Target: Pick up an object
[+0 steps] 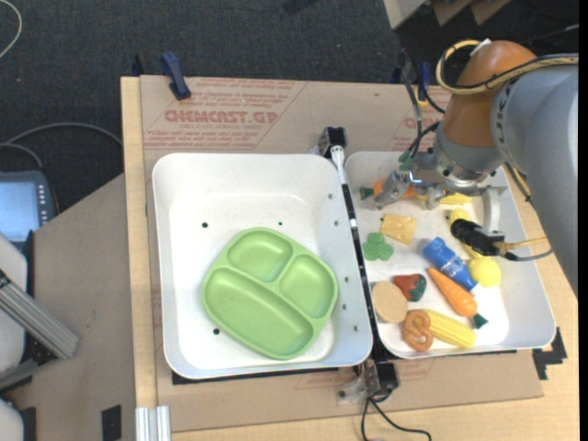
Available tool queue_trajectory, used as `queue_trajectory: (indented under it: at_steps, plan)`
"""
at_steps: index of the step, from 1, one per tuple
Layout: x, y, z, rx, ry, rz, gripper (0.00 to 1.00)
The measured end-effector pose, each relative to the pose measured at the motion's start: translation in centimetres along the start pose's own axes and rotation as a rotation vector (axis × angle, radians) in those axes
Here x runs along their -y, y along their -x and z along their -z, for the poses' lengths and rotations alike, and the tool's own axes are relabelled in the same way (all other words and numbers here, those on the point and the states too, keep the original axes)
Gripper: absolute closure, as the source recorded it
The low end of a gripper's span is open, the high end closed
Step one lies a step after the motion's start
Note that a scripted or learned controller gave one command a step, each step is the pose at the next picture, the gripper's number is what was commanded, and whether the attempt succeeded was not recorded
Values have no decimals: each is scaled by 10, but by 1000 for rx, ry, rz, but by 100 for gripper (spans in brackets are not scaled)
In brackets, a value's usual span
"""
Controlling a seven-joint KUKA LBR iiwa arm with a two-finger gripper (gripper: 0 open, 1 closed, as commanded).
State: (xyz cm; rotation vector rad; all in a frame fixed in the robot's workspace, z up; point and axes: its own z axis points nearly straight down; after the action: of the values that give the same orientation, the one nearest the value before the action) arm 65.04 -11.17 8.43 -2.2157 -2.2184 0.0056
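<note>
The gripper is poised above the cheese; jaw state cannot be told; a centred, vertical descent is advised.

A brown board with red printed letters covers the bench, and a blue clamp holds its far left corner. On the board, the left white bin contains a green plate with three compartments, which lies tilted toward the near right part of the bin. A black clip sits at the far end of the line where the two bins meet. On the dark floor at the far left lies a thin white cable.
</note>
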Motion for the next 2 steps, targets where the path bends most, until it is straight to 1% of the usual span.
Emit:
queue_trajectory:
  at_steps: [1, 2]
  plan:
    - [-9, -14, -4, 3, -27, -9, 0]
    - [-9, -14, -3, 2, -26, -9, 0]
